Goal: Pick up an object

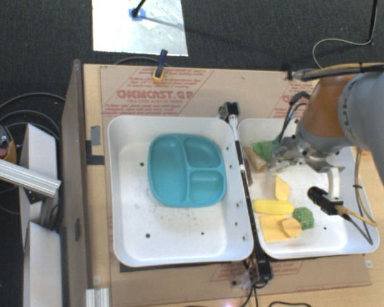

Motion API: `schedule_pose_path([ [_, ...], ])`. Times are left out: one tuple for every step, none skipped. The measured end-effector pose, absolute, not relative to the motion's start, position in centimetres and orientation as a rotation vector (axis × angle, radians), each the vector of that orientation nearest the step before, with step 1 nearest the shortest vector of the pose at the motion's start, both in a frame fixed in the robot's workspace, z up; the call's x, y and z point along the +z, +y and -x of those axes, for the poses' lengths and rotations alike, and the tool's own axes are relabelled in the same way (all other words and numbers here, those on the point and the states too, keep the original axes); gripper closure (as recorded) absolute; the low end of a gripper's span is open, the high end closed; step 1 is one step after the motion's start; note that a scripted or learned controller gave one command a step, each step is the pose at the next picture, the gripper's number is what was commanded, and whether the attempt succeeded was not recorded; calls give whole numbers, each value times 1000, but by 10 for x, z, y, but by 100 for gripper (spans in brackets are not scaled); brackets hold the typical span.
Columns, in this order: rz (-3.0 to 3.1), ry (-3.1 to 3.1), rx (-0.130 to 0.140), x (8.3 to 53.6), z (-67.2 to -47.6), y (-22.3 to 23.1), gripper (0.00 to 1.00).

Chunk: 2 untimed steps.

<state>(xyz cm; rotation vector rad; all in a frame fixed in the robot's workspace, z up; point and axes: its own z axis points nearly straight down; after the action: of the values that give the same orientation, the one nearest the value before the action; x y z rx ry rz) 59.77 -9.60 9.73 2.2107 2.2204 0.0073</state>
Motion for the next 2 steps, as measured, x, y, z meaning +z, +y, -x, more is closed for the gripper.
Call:
schedule_pose_path([
  [-2213,2213,12,226,-582,-114,100],
  [-2218,2222,2,217,-581,-112,0],
])
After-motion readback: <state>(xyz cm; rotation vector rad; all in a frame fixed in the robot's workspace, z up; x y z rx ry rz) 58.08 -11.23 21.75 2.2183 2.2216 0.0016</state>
